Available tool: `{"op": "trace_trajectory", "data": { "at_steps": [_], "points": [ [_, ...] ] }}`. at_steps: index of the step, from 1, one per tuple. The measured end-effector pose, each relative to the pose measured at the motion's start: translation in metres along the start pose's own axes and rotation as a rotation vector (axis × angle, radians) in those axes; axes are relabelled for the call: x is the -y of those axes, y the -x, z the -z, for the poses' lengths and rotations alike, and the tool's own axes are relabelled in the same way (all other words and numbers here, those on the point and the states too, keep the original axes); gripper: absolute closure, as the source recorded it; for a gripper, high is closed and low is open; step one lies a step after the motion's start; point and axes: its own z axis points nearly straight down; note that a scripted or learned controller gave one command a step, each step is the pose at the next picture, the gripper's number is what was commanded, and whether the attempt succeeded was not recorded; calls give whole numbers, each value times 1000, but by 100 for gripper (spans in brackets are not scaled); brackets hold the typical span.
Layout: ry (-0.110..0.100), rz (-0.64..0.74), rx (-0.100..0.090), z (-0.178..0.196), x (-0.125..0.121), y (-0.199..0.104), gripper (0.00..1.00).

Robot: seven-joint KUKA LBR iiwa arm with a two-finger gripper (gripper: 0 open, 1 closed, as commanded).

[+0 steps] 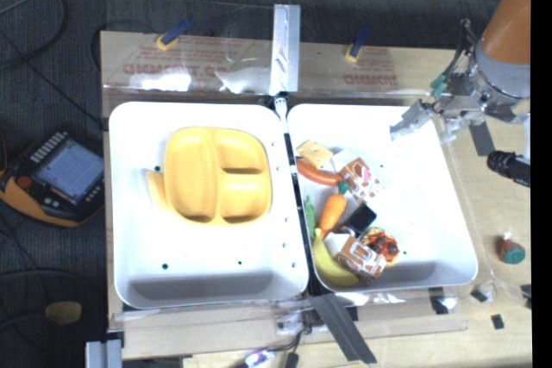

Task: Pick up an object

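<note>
While the task names no particular object, the likely candidates sit heaped in the right bin (431, 211), crowded against its left wall beside the divider. From the top of the heap down: a small yellowish block (316, 154), a toy hot dog (316, 174), a white carton with pink print (362, 177), a toy carrot (331, 212), a flat black piece (360, 217), a printed box with red and brown markings (366, 252), and a toy banana (331, 267) curled along the bin's lower left corner. The left bin (129, 211) carries a yellow divided plate (216, 172). The claw (420, 118) hangs over the right bin's upper right area, well apart from the heap, nothing between its fingers; whether they stand open or closed cannot be told from this slant. Judgement on handling: all pieces look like light play food, hollow plastic or thin card. The carrot seems the best target, being stiff, tapered, lying partly on top, with its thick orange middle offering parallel sides. The hot dog looks smooth and round, so may roll or slip. The cartons could crush under a hard pinch. The banana lies pressed to the wall, leaving poor finger room on that side.
</note>
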Motion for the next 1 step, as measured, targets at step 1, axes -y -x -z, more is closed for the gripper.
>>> {"op": "trace_trajectory", "data": {
  "at_steps": [1],
  "points": [
    [-1, 60, 0, -130, -20, -46, 0]
  ]
}}
